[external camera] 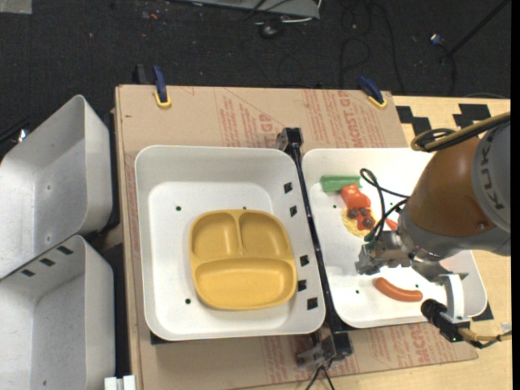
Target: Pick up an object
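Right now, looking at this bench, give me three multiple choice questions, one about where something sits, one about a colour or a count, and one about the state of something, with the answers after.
1. Where does the yellow divided plate lie?
A. In the left bin
B. In the right bin
C. On the board outside the bins

2. What colour is the long sausage-shaped piece near the right bin's front edge?
A. Blue
B. Orange-red
C. White

3. How does the green piece stand to the gripper?
A. Clamped in it
B. Stacked on the plate
C. Lying apart from it, toward the bin's far side

Answers: 1 A, the plate rests in the middle of the left bin. 2 B, the piece is orange-red against the white floor. 3 C, the green piece lies on the bin floor beyond the small pile of toys, clear of the gripper.
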{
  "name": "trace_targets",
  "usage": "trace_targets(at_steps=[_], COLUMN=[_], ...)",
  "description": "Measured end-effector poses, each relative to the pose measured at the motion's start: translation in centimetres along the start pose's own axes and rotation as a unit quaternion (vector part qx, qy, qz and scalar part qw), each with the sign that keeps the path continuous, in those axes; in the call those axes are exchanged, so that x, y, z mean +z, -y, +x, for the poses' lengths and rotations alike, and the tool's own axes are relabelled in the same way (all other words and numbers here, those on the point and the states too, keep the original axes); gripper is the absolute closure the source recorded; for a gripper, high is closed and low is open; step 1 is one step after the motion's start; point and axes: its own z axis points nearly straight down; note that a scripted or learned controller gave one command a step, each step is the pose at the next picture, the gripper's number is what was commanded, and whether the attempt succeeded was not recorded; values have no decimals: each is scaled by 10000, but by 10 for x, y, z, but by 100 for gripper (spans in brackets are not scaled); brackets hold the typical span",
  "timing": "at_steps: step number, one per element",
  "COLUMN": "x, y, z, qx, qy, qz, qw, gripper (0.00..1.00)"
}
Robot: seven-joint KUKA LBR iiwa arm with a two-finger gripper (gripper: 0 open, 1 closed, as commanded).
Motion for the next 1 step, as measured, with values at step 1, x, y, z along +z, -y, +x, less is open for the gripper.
trace_targets(at_steps=[1], x=[-43], y=[4], z=[-1], qx=[-20], qy=[7], qz=[-20], qw=[10000], gripper=[100])
